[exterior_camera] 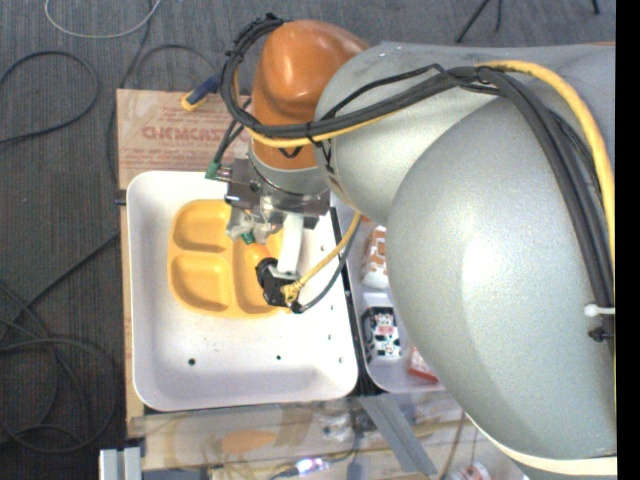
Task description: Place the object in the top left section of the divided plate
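Gripper [262, 236]: hangs over the yellow divided plate [205, 263] — grip state cannot be told.
Plate: in the left white bin [180, 368], mostly to the gripper's left.
Object: not identifiable — arm [480, 228] covers the right bin.

A big grey arm [480, 228] with an orange band [295, 73] reached in from the right and hung over the left white bin [240, 378]. A yellow divided plate [200, 263] lay in that bin, and the gripper [265, 243] was right above the plate's right side. The right bin [385, 368] held a few small packets [382, 333], partly hidden by the arm.
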### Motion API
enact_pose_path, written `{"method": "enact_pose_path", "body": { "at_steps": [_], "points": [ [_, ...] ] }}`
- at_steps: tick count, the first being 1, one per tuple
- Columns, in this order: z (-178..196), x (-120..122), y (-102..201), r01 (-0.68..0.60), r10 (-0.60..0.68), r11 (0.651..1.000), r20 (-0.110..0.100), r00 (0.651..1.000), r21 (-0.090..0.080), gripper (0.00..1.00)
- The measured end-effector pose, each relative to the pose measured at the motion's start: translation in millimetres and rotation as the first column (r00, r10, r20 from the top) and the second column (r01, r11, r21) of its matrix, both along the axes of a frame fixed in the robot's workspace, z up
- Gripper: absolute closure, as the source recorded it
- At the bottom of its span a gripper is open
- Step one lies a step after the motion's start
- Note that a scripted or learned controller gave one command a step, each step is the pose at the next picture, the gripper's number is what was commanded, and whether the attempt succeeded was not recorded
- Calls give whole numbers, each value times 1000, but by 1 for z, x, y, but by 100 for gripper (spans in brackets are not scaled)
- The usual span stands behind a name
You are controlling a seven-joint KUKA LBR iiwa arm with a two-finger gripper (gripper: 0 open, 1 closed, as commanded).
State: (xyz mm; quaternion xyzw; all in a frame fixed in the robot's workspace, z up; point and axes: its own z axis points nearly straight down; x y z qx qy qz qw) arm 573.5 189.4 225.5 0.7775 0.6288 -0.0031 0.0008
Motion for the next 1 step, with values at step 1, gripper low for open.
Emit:
{"method": "enact_pose_path", "body": {
  "at_steps": [1],
  "points": [
    [9, 13, 14, -98, 98, 995, 1, 995, 0, 100]
  ]
}}
